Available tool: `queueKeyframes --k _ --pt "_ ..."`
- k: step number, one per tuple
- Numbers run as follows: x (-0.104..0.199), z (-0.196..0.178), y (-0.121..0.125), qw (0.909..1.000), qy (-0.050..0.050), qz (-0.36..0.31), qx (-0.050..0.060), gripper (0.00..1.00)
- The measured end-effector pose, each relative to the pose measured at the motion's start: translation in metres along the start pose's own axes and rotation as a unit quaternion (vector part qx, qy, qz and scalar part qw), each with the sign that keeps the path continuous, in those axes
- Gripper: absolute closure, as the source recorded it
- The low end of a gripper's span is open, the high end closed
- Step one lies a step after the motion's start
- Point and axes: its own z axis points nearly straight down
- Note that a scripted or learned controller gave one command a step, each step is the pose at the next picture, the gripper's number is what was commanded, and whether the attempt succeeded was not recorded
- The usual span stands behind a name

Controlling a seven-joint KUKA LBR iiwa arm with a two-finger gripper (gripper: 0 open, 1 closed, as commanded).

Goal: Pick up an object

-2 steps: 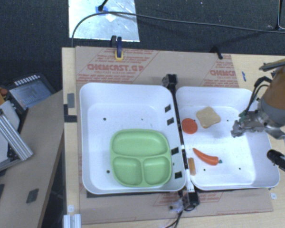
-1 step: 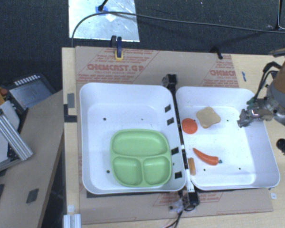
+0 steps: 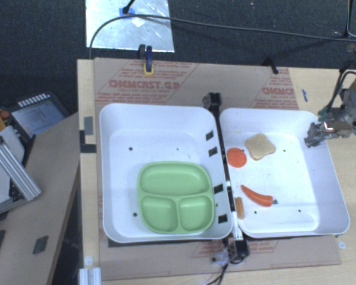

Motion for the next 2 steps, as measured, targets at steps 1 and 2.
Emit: queueKeyframes --k 1,2 --pt "0.060 0.006 0.017 1.0000 0.002 -0.002 0.002 1.00" --pt "0.123 0.004 0.027 1.0000 0.002 -0.002 0.002 1.00"
